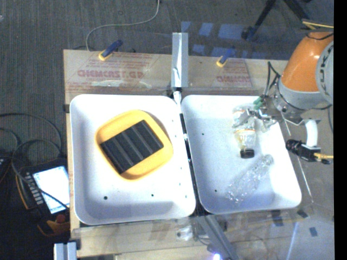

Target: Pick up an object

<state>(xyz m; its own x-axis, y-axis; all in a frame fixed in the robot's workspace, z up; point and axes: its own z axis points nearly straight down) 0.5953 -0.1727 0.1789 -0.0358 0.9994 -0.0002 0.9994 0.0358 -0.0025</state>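
Clear plastic bottle (249, 179) lying diagonal, right bin.

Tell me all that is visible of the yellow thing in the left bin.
The yellow thing is a flat, rounded-square piece, plastic by its look, with a black ribbed rectangular panel on top. It lies flat and turned askew on the floor of the left bin, toward the middle. Nothing but the bin touches it.

From my station the arm (314, 64) is cut off by the right edge, just beside the right bin (282, 194). The gripper (255, 112) over that bin's far side blurs into clutter, so I can't tell its finger state. The clear bottle (250, 179) in the right bin is see-through, outline hard to tell. Left of the left bin (81, 199), a tablet (46, 191) is half hidden under the bench.
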